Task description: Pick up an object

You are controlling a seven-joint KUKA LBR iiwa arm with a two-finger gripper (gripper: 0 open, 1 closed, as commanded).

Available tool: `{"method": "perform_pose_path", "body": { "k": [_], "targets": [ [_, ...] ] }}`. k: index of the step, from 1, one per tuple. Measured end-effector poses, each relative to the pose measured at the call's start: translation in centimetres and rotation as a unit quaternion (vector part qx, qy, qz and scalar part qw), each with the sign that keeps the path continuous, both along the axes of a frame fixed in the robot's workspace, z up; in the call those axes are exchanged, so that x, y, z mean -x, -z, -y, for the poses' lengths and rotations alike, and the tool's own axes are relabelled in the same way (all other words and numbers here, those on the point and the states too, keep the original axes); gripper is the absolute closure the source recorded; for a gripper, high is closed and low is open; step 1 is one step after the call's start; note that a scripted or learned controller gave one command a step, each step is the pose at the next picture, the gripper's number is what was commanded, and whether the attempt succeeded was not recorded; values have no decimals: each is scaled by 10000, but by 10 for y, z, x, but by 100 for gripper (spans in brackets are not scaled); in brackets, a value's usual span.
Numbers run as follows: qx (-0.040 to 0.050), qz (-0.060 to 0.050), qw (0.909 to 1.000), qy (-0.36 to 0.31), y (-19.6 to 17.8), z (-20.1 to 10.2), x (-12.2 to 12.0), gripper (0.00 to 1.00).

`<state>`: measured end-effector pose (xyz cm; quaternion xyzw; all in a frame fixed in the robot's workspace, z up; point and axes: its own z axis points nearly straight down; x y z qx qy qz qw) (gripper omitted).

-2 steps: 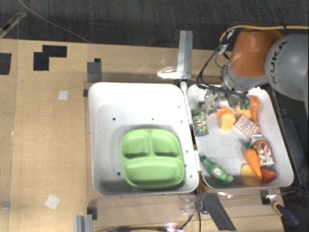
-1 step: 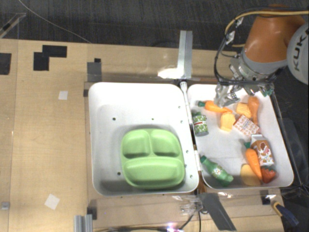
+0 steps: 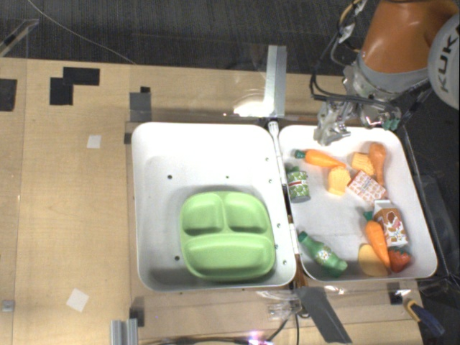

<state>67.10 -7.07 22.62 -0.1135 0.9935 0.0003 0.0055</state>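
Toys crowd the right bin (image 3: 425,261): a carrot (image 3: 321,158) by its far edge, a green can (image 3: 297,184) against the left wall, a green bottle (image 3: 323,255) in the near left corner, a small patterned box (image 3: 366,187) mid-bin. Over the far edge hangs the hand (image 3: 333,130), nothing visibly in it; whether it is open or closed cannot be told. The left bin (image 3: 154,157) carries a green tray (image 3: 227,234).

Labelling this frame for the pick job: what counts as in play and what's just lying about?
In play:
hand
carrot
small can
green bottle
red-and-white packet
right bin

Lying about:
green tray
left bin
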Motion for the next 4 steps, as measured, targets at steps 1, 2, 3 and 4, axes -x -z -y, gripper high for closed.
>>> {"method": "perform_pose_path", "body": {
  "k": [1, 2, 3, 4],
  "targets": [
    [17, -35, 9913, -1315, 30, 61, 122, 100],
    [8, -36, 9876, -1572, 51, 37, 164, 100],
    [6, -23, 9850, -1724, 65, 13, 78, 100],
    [29, -18, 9332, -3592, 55, 66, 82, 100]
  ]
}}
